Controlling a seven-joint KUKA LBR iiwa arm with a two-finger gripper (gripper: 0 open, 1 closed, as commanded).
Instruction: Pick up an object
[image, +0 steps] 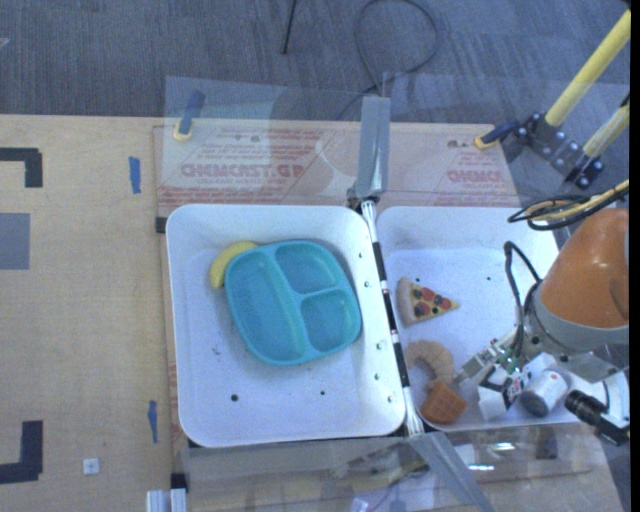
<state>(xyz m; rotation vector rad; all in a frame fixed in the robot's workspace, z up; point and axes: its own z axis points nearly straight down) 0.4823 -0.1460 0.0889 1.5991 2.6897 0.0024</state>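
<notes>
Croissant (432, 356) and orange block (443, 403) crowd the tool (478, 370), grip state unclear; closing might nudge both and catch neither

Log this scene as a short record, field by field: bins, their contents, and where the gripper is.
left bin: blue divided plate, yellow banana tucked under its upper left edge
right bin: pizza slice, croissant, orange-brown piece
gripper: low over the right bin, just right of the croissant
grasp: nothing visibly held
arm: reaching in from the right
</notes>
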